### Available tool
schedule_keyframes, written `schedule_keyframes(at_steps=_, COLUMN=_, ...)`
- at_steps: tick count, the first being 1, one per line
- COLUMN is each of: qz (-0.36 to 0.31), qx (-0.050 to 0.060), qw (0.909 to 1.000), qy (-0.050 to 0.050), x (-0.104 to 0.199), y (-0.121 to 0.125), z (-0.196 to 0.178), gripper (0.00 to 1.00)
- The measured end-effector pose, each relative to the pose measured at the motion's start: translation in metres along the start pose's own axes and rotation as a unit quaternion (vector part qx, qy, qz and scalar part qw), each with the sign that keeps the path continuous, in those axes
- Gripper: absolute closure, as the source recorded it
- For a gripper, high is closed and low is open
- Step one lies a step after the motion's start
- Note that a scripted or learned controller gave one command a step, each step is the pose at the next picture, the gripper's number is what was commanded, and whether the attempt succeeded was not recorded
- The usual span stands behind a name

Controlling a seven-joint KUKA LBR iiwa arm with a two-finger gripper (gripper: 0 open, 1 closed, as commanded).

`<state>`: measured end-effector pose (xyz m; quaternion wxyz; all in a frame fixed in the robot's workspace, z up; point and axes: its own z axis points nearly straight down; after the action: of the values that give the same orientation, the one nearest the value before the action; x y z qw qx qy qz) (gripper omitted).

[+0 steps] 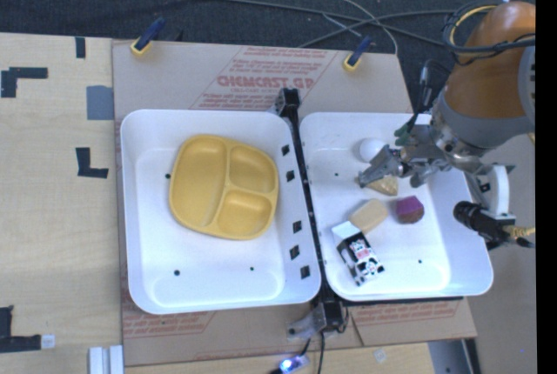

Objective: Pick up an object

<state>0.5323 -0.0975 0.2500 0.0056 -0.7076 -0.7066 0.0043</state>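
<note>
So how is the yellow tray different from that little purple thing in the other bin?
The yellow divided tray is far larger than the purple object. The tray is flat with three compartments; the purple object is a small rounded lump. The tray lies alone in the left bin; the purple object sits among other small items in the right bin. Both rest on a bin floor.
</note>
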Motion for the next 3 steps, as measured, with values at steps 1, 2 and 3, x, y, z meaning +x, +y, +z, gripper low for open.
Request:
schedule_keyframes(at_steps=1, qz=-0.002, qx=-0.006, qw=1.0, qy=-0.001, x=0.0, y=0.002, z=-0.006, gripper=0.0)
schedule_keyframes(at_steps=2, qz=-0.001, qx=-0.004, qw=1.0, qy=-0.001, x=-0.001, y=-0.001, z=0.038, gripper=0.0)
schedule_keyframes(at_steps=3, qz=-0.001, qx=-0.004, qw=1.0, qy=-0.001, x=-0.01, y=-0.004, z=0.087, gripper=0.0)
